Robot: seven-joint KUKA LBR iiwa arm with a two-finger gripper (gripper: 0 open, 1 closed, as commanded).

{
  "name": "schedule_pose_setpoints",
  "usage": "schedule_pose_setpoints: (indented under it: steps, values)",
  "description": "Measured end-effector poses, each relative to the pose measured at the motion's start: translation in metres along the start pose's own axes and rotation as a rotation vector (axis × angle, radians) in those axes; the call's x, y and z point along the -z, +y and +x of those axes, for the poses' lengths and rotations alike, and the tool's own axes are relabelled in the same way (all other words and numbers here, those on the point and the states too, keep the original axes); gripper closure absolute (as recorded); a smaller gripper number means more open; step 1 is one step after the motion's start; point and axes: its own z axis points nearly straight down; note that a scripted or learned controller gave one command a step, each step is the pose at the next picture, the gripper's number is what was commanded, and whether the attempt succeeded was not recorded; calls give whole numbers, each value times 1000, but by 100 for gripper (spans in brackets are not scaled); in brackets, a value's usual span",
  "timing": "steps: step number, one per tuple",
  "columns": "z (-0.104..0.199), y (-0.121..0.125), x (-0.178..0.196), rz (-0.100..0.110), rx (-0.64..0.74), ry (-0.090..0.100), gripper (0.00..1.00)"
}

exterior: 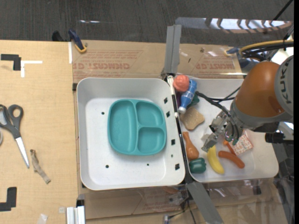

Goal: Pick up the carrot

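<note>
You can't tell from here whether the gripper (216, 133) is open or closed; it's over the right bin (268, 171), w/ nothing visibly held. Carrot (190, 145) lies near the bin's left wall, just above the green pepper (196, 164) and below the bread slice (193, 119). Judging by that, you're at the approach step; next move probably needs a shift left and down onto the carrot. Room's tight: wall one side, banana (214, 159) close on the other, red sausage (231, 158) beyond. Left bin (88, 139) w/ teal tray (137, 127) is well apart
</note>
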Motion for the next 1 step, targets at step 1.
schedule_pose_setpoints:
  steps: [1]
  values:
    - [-11,25,-16,13,-121,36,0]
